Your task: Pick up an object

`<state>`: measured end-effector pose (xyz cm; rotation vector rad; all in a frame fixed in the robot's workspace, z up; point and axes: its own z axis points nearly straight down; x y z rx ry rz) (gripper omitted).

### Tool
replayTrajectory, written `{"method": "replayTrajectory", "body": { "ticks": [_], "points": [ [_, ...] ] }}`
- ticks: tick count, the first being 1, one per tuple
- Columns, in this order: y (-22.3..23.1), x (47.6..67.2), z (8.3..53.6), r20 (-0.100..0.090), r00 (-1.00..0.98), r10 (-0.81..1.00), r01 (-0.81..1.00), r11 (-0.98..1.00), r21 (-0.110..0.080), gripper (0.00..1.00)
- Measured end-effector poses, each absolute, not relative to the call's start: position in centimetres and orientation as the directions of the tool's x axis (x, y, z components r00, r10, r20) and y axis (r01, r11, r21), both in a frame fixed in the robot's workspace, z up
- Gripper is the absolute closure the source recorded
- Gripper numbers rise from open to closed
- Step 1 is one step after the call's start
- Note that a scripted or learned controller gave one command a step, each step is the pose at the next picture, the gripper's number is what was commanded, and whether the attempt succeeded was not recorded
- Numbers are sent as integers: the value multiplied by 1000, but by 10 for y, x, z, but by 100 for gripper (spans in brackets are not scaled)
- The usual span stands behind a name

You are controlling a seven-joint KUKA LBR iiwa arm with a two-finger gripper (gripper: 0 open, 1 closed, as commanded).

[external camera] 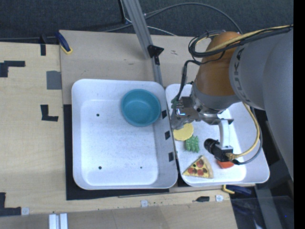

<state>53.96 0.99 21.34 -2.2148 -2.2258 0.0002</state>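
Tan bench (28, 128), dark carpeted floor (57, 6)

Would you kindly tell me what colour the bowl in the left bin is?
Blue; the bowl shows plainly in the camera view.

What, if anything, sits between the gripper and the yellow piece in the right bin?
Nothing visible. The gripper hangs directly over the upper left edge of the yellow piece in the right bin. The green piece and the pizza slice lie below it, off to the side.
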Motion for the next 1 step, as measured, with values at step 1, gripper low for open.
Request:
{"method": "replayTrajectory", "body": {
  "ticks": [1],
  "points": [
    [72, 546, 215, 1, -5, 1000, 1000, 5, -1, 100]
  ]
}}
